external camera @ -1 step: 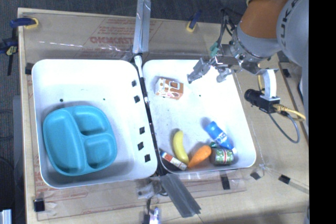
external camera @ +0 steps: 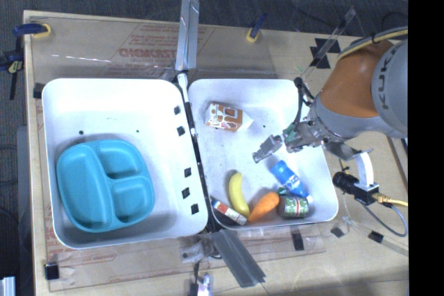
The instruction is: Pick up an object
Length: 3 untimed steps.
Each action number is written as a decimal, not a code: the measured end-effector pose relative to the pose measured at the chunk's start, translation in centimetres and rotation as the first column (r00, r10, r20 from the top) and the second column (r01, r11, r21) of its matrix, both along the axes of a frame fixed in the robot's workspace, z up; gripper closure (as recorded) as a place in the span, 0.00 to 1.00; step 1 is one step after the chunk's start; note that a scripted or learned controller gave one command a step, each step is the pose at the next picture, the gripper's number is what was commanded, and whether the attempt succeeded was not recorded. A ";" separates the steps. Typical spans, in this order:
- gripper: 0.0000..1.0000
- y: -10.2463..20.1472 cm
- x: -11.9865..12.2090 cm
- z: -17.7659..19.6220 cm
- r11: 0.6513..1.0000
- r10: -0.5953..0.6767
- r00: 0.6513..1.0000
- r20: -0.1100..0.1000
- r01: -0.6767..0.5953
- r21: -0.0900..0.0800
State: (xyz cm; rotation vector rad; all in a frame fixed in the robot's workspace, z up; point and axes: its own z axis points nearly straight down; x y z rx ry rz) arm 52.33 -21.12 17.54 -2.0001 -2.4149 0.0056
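Tabletop (external camera: 104, 38), tan, carries two white bins side by side.

Left bin (external camera: 69, 97): a blue divided tray (external camera: 104, 184) sits toward its 7 o'clock corner.

Right bin (external camera: 263, 97): all the loose items are here.

My arm (external camera: 361, 90) comes in from 3 o'clock, orange band over the bin's right rim. My end effector (external camera: 267, 148) hangs over the right-centre of the right bin, pointing toward 9 o'clock. I cannot tell whether it is released or clenched; nothing shows between its tips.

Items, right bin:
- Carton (external camera: 225, 117), brown and white, at 12 o'clock of the bin's middle, lying alone, well apart from the rest.
- Bottle (external camera: 288, 178), blue with white cap, lying just at 5 o'clock of my end effector, tilted.
- Banana (external camera: 238, 193), at 6 o'clock of the bin, lengthwise toward the near wall.
- Carrot (external camera: 263, 207), orange, between banana and can, touching or nearly touching both.
- Can (external camera: 294, 206), green and red, on its side at the 5 o'clock corner, just below the bottle.
- Small bar (external camera: 228, 212), red and white, against the near wall, just at 7 o'clock of the banana.
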 end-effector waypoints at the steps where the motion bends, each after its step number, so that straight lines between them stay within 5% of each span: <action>1: 0.00 0.1 -3.1 -8.6 1.000 0.017 1.000 0.005 -0.017 -0.001; 2: 0.00 0.1 2.1 -8.6 0.998 -0.066 0.998 0.002 0.066 -0.001; 3: 0.00 4.0 9.8 -8.6 0.999 0.045 0.999 0.003 -0.045 0.000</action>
